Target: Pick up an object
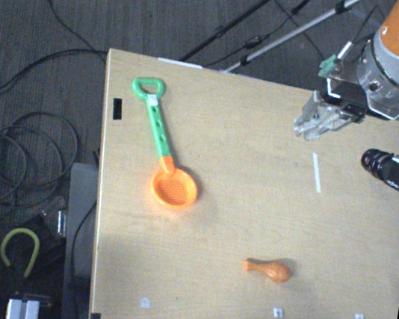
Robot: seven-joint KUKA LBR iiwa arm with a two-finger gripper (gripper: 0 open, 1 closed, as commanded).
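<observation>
Camera view: pale wooden bench top (238, 199) on dark grey carpet, black cables (29, 134) looped at left. Gripper (312, 128) hangs above bench's upper right, fingers close together, nothing between them. Green-handled orange sieve spoon (165, 161) lies upper left. Small orange gourd-shaped object (270, 269) lies lower centre. Thin white stick (317, 172) just below gripper.

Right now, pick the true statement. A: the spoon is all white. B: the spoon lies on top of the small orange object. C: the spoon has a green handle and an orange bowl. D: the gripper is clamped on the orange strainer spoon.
C: the strainer spoon shows a green handle running down to an orange bowl, lying apart from the small orange object and from the gripper.
</observation>
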